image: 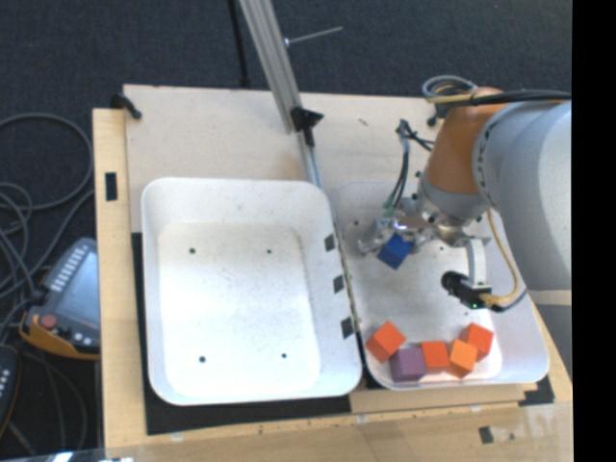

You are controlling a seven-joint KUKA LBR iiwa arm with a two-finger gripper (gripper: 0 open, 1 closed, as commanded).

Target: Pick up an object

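Note:
My gripper [393, 238] hangs over the upper part of the right bin [527, 352], below the arm's orange band [454, 152]. A blue block [394, 252] sits between its metal fingers, tilted, and looks lifted a little off the bin floor. Along the bin's front edge lie several orange blocks, among them one at the left [387, 340] and one at the right [478, 337]. A purple block [408, 364] rests between them.
The left bin [241, 287] is a wide white tray beside the right one. A slanted aluminium post [274, 56] rises from the bench behind the bins. Cables and a hand-held pendant [65, 296] lie on the floor at left.

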